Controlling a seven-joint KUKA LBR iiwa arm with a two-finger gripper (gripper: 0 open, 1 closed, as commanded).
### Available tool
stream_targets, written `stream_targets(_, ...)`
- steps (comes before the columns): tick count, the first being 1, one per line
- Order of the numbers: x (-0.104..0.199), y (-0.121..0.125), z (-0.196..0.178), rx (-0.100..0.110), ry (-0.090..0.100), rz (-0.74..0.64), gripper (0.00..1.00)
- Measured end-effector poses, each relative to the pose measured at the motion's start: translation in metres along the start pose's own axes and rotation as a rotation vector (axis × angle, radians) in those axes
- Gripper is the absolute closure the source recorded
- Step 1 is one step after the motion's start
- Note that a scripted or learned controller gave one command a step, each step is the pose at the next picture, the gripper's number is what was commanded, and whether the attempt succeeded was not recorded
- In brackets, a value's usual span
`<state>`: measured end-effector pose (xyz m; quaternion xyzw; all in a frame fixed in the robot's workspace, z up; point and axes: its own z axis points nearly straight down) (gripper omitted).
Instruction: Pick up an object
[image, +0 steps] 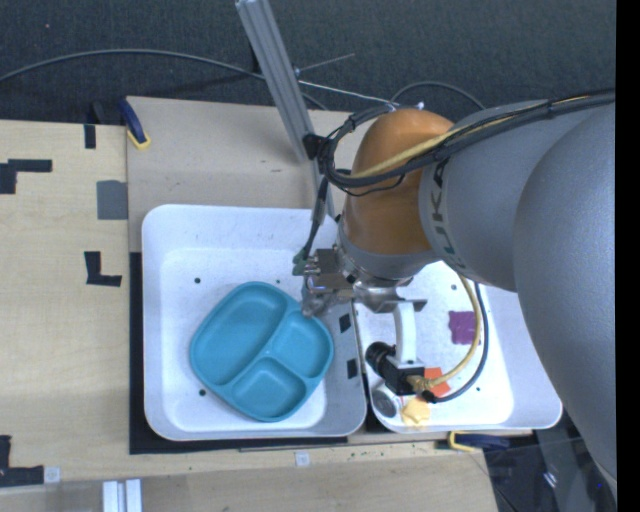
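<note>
Two white bins (160, 300), one blue divided plate (262, 350), one purple piece (461, 325).

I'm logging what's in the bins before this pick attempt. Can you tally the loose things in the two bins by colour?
Blue: 1, the divided plate in the left bin
Purple: 1, the small flat piece in the right bin
Total: 2

The arm hides part of the right bin, so more could lie under it.
</note>
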<state>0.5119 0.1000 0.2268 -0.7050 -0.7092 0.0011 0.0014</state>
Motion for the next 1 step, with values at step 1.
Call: stream_targets(1,-0.0025,0.0005,-0.0002,-0.001,0.000,0.003,0.00)
